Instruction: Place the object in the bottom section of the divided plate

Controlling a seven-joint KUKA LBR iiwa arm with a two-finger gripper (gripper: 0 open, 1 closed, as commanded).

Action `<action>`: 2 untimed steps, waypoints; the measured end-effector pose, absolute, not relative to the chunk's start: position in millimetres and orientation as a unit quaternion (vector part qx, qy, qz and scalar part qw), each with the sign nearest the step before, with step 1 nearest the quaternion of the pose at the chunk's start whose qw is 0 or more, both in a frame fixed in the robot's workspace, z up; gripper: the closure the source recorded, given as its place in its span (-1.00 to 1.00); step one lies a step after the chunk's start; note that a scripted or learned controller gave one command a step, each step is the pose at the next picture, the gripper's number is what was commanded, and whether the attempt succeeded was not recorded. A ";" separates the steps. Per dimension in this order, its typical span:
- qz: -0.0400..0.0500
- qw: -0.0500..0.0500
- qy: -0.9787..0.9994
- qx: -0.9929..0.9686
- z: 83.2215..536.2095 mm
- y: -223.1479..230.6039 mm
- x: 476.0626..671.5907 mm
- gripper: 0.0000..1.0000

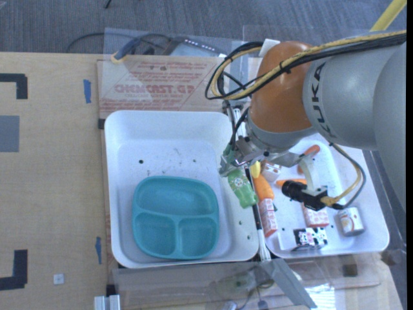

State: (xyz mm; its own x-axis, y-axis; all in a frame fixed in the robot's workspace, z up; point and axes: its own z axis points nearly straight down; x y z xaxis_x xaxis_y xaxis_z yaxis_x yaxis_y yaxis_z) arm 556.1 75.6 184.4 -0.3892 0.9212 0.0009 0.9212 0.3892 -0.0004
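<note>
A teal divided plate (137,202) lies in the front half of the left bin (161,131), with one wide section at the back and two small ones at the front. My gripper (233,163) hangs over that bin's right wall, to the right of the plate and above it. It is shut on the top of a green packet (242,188), which dangles tilted below the fingers. The packet sits just left of the divider between the bins, clear of the plate.
The right bin (377,234) holds an orange carrot-like piece (263,189), a red-and-white tube (270,217), a small black-and-white carton (310,237), a brown-and-white item (349,222) and other small packs. The arm's body covers the back of that bin.
</note>
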 end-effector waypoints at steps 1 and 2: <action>-0.001 -0.001 -0.853 -0.523 163.0 158.1 566.0 1.00; -0.001 -0.001 -0.852 -0.523 163.2 157.5 566.2 -1.00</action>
